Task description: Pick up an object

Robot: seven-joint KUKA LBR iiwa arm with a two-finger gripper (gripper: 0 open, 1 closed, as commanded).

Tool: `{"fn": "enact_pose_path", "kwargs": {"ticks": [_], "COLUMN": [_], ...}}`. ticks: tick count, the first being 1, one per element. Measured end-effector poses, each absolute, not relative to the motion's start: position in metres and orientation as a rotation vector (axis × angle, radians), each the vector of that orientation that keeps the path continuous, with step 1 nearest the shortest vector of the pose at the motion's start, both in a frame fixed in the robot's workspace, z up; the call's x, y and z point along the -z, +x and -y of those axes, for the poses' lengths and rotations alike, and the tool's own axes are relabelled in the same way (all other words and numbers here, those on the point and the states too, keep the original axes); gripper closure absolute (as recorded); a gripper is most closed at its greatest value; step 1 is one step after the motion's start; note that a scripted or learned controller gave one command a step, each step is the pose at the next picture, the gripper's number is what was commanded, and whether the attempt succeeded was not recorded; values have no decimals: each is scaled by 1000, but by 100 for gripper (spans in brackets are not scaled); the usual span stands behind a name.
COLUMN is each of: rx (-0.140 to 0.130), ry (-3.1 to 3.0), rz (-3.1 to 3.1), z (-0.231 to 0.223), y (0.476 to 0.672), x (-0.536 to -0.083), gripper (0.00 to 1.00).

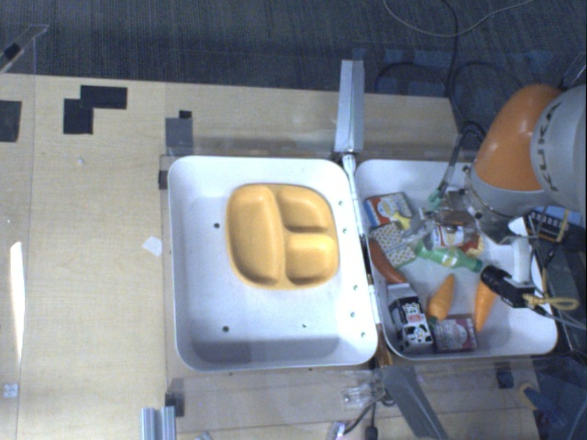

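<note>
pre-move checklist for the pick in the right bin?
1. Gripper over the right bin: ok.
2. Object seen between the fingers: cannot tell, clutter beneath.
3. Targets present, e.g. carrot and green piece: ok.
4. Items well separated for a clean grasp: not ok, they overlap.
5. Yellow tray in the left bin, clear of the arm: ok.

No text, brand or number is showing clearly enough to read. Printed packets (396, 211) are lying in the right bin (541, 337), and their labels are coming through only as blurred patches of colour. A small black-and-white box (412, 322) near that bin's front edge is carrying markings too small to make out. Dark lettering on the arm (550, 149) is running off the frame, unreadable.
</note>
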State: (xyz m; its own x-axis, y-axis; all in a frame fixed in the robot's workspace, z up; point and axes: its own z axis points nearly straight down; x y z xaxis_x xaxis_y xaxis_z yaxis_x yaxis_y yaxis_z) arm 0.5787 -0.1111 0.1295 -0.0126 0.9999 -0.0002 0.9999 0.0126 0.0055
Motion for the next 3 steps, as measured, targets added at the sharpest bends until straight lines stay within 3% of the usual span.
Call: {"fn": "enact_pose_path", "kwargs": {"ticks": [1, 2, 3], "rx": [-9, -12, -8], "ry": [2208, 2197, 2215], "rz": [-2226, -2231, -2219], "z": [152, 150, 96], "y": [622, 624, 670], "x": [-96, -107, -228], "gripper": [0, 100, 100]}}
